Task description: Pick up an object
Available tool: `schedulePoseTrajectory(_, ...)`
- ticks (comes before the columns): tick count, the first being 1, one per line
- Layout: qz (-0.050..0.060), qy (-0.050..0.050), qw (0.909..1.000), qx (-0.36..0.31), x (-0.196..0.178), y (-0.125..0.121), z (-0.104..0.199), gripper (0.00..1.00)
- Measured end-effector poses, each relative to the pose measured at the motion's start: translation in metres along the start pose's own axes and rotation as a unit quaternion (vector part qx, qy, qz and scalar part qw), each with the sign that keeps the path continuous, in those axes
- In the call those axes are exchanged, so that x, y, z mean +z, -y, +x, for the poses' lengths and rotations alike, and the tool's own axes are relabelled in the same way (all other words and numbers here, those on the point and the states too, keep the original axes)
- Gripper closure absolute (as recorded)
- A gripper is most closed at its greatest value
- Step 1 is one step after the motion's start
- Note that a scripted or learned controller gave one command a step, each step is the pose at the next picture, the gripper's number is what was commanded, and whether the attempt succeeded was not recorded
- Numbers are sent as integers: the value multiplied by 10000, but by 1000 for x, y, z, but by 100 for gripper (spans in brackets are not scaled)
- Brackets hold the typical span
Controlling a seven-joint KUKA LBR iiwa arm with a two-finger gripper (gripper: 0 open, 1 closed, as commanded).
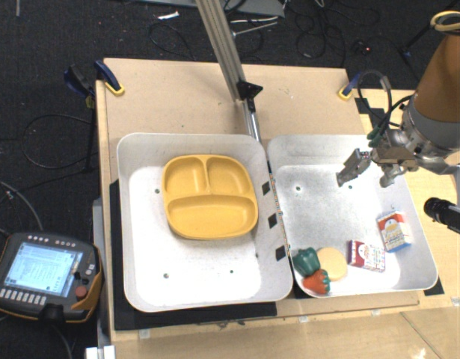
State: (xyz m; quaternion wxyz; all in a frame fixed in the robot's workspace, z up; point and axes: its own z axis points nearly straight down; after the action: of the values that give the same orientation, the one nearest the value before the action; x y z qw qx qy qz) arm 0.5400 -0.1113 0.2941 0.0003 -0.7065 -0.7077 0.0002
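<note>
Descending from here risks an empty grasp, because the jaws (369,167), spread apart and holding nothing, hover above bare right bin (319,208) floor, with objects (349,258) clustered toward 6 o'clock

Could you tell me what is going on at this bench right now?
The arm reaches over the right bin, its gripper open with nothing between the fingers. Its pick targets lie along that bin's near side: a carton, a small box, a pale round piece and a green and red toy. A yellow tray sits in the left bin.
</note>
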Motion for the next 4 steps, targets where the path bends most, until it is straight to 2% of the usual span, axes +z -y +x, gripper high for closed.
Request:
schedulePoseTrajectory(1, -2, 1, 10000, 2, 0, 0, 0, 0)
schedulePoseTrajectory(2, 25, -3, 10000, 13, 59, 9, 2, 0)
schedulePoseTrajectory(4, 25, -6, 10000, 12, 156, 6, -6, 0)
